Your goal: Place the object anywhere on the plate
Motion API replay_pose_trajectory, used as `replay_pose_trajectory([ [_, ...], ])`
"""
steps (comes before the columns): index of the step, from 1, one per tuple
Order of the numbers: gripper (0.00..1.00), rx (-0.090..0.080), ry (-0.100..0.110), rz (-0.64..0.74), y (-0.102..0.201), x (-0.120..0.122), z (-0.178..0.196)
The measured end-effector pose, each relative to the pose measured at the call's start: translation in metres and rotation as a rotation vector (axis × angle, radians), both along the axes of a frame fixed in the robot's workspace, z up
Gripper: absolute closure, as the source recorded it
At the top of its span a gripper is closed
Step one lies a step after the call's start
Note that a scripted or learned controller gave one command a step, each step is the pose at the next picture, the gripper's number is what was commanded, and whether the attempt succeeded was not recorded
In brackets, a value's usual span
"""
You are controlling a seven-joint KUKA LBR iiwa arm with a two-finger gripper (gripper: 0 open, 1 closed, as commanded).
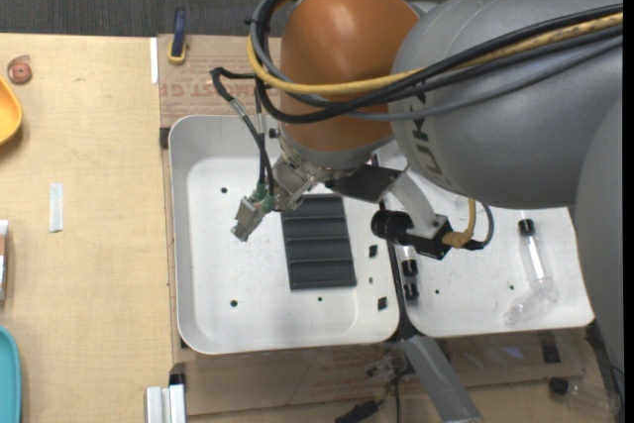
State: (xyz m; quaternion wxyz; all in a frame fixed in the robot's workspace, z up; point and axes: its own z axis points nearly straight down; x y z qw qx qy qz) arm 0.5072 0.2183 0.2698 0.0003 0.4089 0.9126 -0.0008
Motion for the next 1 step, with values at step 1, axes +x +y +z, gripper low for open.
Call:
replay_pose_trajectory([
  [1,1.0,-0.002,0.002,-0.004,-0.0019,0.0013,0.0077],
])
